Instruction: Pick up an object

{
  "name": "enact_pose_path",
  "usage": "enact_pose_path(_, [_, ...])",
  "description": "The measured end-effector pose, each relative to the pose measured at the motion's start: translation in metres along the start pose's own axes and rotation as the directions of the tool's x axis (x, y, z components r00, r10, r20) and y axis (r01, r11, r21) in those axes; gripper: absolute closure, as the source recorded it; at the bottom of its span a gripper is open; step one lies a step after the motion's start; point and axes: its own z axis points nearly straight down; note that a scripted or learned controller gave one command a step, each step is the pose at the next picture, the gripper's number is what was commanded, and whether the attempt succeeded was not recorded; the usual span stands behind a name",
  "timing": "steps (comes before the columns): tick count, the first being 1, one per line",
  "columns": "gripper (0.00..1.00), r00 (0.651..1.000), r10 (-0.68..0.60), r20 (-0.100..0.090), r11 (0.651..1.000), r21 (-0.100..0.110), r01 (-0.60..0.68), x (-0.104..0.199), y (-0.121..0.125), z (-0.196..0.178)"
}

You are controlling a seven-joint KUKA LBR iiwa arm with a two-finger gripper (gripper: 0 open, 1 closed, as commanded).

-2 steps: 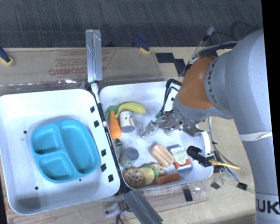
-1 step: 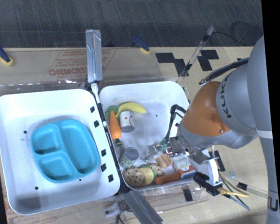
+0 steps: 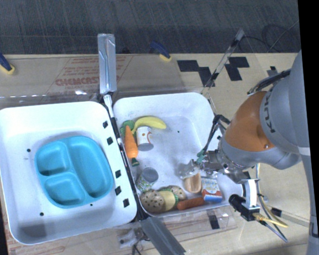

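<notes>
Single fixed overhead cam, slanted look-down on bench.

Both white bins are framed side by side: left bin [image 3: 20, 181] with the blue divided tray [image 3: 73, 171], right bin [image 3: 194, 113] with the clutter. Mid-range standoff; both bins are fully covered, and strips of bench [image 3: 60, 69] and dark floor [image 3: 110, 12] are included along the top. The arm [image 3: 270, 125] is seen entering from the frame's right. No second view is provided, so no overlap is shared.

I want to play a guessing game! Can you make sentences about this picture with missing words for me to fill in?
1. The blue tray sits in the ____ bin.
2. The banana is colored ____.
3. The carrot lies right beside the ____ between the bins.
4. The arm has an ____ band.

Missing words: left; yellow; wall; orange
</notes>
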Motion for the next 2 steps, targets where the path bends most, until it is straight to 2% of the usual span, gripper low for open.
enact_pose_path(1, [1.0,1.0,-0.007,-0.002,1.0,0.001,0.007,0.002,0.001,-0.01])
enact_pose_path(2, [1.0,0.985,0.172,-0.003,0.985,0.0,-0.172,0.054,0.03,-0.113])
